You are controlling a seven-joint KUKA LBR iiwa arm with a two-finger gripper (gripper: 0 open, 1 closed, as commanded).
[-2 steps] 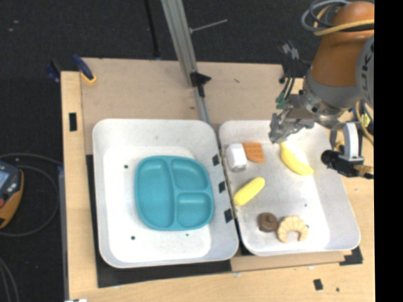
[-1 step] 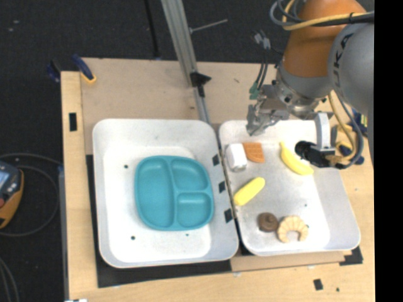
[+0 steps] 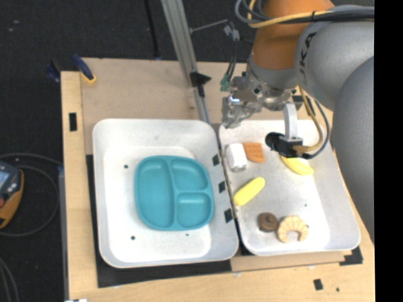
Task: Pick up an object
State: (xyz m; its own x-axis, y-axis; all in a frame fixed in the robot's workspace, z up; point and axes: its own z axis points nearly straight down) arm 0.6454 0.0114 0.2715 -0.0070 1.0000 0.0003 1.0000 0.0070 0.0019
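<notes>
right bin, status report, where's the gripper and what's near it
Gripper at the right bin's far left corner, nothing seen held. Nearest: white block, orange piece. Corn, banana, croissant lie apart, unobstructed.

On the wooden worktop (image 3: 138,87) two shallow white bins sit side by side, touching. The left bin (image 3: 113,231) holds a teal divided plate (image 3: 173,192) near its middle. In the right bin (image 3: 334,231), a small white block (image 3: 237,157) lies at the back left with an orange wedge (image 3: 254,152) just right of it. A yellow corn cob (image 3: 249,190) lies in front of them, a yellow banana (image 3: 297,165) to the right. Nearest the front, a brown swirl piece (image 3: 267,222) touches a tan croissant (image 3: 293,229) on its right. The claw (image 3: 234,115) hangs over the bin's back left corner.
</notes>
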